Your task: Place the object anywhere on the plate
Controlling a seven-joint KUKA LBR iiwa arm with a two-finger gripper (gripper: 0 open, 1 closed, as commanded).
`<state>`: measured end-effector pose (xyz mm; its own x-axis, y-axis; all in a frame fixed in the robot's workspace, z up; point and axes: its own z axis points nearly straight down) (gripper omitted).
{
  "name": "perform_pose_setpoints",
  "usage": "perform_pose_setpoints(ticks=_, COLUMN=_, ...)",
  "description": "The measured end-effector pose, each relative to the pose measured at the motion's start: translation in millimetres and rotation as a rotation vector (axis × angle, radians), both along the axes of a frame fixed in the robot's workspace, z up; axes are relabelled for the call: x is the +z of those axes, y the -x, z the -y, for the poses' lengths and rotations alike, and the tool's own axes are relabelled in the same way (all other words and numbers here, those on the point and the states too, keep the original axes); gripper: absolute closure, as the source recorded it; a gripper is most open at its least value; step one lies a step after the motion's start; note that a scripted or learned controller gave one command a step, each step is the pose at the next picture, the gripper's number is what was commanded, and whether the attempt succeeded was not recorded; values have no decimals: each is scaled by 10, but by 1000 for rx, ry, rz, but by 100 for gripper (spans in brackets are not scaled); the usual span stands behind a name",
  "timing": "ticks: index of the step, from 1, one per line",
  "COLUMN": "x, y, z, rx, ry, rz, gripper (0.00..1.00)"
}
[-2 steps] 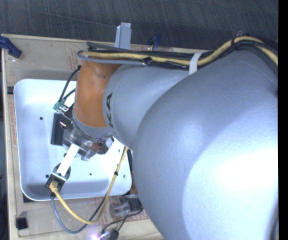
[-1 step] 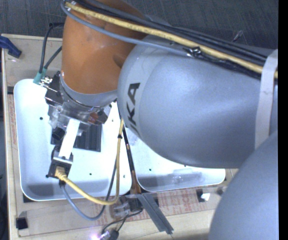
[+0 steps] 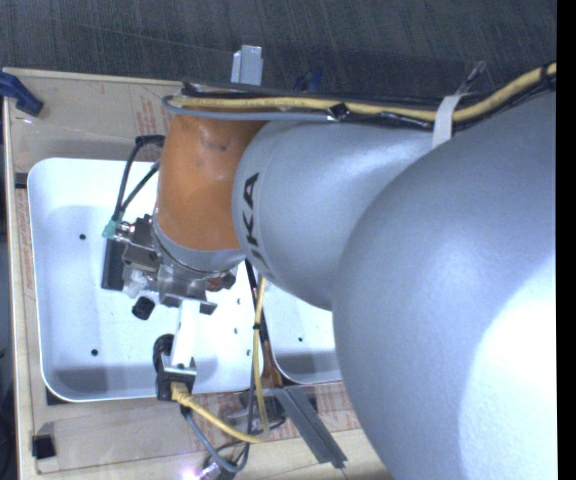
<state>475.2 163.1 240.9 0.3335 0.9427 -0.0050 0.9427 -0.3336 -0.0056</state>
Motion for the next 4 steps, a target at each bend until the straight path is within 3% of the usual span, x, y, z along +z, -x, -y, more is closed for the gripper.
perform_pose_setpoints(ticks=1, x=-938, y=3, z=-97, rx=-879, ry=4, rz=3, gripper=100)
perform_pose_setpoints(ticks=2, x=-971, y=-331, z=389, rx=-854, ry=2, rz=-1, gripper=100)
perform_pose_setpoints(ticks=3, x=-375, y=-533, z=1012, rx=-984, ry=1, rz=4, gripper=100)
perform_pose_setpoints(ticks=4, x=-505, y=-1020, z=869, rx=-1024, ry=2, rz=6, gripper=100)
